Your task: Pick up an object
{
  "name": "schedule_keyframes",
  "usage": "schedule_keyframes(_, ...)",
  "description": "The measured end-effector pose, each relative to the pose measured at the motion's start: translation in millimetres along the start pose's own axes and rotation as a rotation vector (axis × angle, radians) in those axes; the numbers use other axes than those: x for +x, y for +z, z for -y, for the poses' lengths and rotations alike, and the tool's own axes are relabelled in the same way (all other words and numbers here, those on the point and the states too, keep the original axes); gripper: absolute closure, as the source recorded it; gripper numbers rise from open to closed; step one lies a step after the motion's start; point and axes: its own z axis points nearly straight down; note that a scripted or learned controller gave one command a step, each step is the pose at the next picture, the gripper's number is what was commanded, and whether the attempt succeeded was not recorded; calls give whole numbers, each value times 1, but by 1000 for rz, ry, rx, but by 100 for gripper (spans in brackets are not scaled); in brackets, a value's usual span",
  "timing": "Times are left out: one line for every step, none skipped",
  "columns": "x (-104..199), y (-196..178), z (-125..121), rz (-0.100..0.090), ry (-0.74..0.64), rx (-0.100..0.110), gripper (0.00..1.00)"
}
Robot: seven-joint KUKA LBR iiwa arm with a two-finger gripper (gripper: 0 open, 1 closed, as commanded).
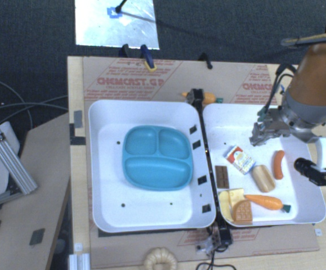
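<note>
Orange carrot (264, 201) is lying near the right bin's (312, 210) front edge, long axis left-right, green tip pointing right. The tool (259, 134) is hovering above the bin's back, grip state unclear.

The grey arm with its orange band (320, 75) runs off the right edge, so its upper part is cut off. The metal two-finger end effector (259, 135) is too small and dark to judge its opening. At the bottom edge, a pale ring-shaped object (160, 260) is partly cropped.
</note>
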Motion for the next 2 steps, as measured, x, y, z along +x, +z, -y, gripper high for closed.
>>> schedule_keyframes(43, -7, 32, -1, -1, 1, 100)
schedule_keyframes(81, 2, 51, -1, -1, 1, 100)
